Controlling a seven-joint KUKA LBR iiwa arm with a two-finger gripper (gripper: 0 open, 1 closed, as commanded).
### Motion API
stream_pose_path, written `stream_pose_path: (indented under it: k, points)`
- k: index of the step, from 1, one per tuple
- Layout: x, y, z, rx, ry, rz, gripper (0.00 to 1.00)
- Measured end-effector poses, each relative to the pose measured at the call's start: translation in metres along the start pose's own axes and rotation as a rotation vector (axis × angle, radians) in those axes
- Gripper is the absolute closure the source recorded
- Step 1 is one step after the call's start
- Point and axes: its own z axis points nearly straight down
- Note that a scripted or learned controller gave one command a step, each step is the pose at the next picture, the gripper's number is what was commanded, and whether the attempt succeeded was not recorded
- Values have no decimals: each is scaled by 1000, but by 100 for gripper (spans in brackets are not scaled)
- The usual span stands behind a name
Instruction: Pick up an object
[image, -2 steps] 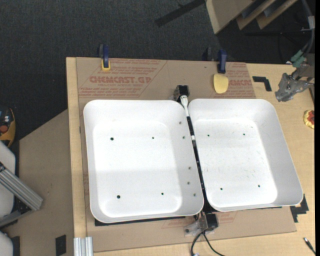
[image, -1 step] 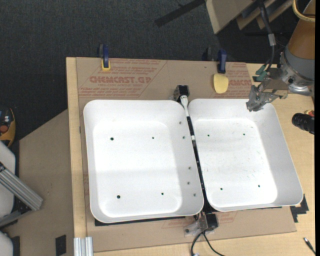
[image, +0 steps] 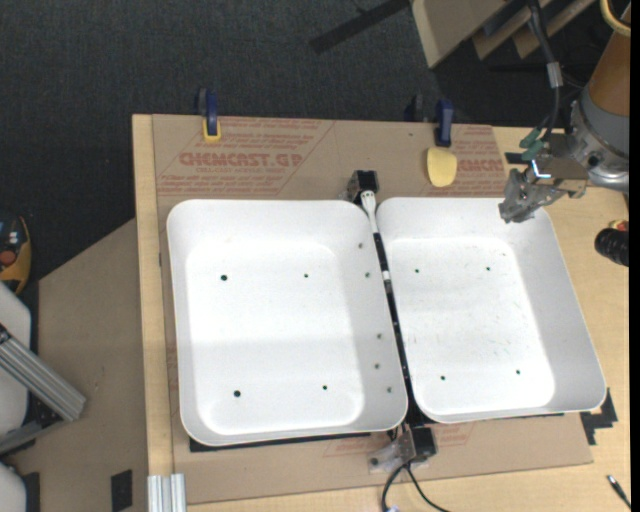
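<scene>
White bins: two shallow trays side by side on the bench, the left bin (image: 270, 320) and the right bin (image: 480, 310), each showing bare floor with small dark dots.
Bench: brown board (image: 150, 250) with faded red lettering along its upper edge, held by two blue clamps (image: 208, 108) at the top.
Object: a pale yellow piece (image: 441, 166) lies on the board at upper centre, outside the bins, just above the right bin's upper left corner and below the right-hand clamp.
Tool: the tool (image: 520, 205) hangs at the upper right of the frame, over the right bin's upper right rim.
Tool state: cannot tell how far it is open; nothing is seen in its grasp.
Object relative to tool: the yellow piece sits to the left of the tool and slightly higher in the frame, apart from it.
Arm: grey wrist (image: 600, 150) enters from the right edge.
</scene>
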Motion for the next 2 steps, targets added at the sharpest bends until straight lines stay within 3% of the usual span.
stream_pose_path:
  k: [1, 2]
  points:
    - [6, -1, -66, -7, -2, 0, 100]
    - [60, 39, 28, 11, 3, -4, 100]
